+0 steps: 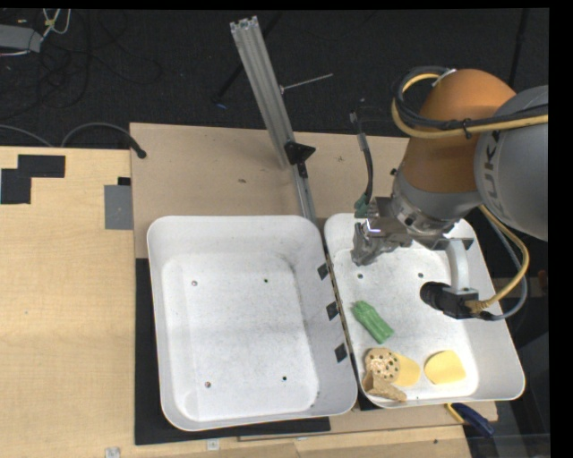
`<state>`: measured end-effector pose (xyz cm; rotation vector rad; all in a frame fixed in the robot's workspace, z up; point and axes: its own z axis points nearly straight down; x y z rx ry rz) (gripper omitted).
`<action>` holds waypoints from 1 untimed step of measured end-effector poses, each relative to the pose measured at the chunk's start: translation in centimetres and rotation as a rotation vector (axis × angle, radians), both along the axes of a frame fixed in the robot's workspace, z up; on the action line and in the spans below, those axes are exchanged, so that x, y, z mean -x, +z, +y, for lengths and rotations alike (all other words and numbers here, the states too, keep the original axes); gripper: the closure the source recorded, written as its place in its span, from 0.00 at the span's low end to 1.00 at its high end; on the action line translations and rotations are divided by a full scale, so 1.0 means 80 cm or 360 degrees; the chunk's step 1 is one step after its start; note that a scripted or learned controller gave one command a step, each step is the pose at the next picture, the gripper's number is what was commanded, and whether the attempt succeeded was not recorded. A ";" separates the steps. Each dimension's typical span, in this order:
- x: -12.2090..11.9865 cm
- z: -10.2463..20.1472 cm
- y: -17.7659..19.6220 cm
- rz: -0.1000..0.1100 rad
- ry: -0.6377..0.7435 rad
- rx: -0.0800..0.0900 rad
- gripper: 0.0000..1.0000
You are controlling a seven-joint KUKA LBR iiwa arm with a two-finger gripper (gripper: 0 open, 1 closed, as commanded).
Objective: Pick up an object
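Here, the gripper (pixel 365 243) hangs over the far end of the right bin (pixel 501 376); whether it is wide or narrow cannot be told. Nearer in that bin lie one green block (pixel 372 320), one speckled cookie-like piece (pixel 383 365) and one yellow piece (pixel 444 367). The left bin (pixel 179 234) adjoins it.

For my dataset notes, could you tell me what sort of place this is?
Probably a robotics lab bench: two shallow white bins, a robot arm over the right one, loose cables on the dark floor behind.
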<state>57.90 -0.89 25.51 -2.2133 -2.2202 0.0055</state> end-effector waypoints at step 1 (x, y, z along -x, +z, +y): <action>0.003 0.064 -0.007 0.0000 0.0001 0.0000 1.00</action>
